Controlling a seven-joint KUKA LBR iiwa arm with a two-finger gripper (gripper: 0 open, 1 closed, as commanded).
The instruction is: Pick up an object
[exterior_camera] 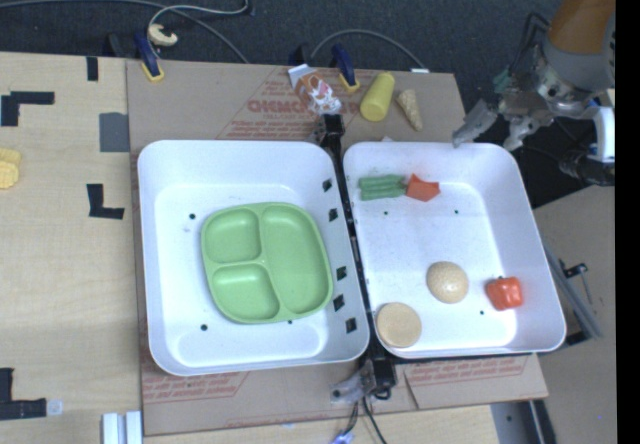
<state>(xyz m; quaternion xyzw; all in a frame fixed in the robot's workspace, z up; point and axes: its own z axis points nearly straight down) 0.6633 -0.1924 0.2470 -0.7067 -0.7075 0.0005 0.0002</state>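
I see the two-finger gripper (492,128) spread open and empty above the right white bin's (530,222) far rim; next I'd descend onto the small orange block (504,292).

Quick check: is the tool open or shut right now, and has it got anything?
Tool: open, holding nothing, above the far right corner of the right bin.

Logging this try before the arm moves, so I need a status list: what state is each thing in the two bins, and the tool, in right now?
Green divided plate: flat in the left bin, compartments bare.
Carrot: lying on its side, right bin.
Tan ball: resting loose.
Round cookie: flat, near corner.
Red pepper: resting by the right wall.
Tool: fingers spread, holding nothing, above the right bin's far rim.
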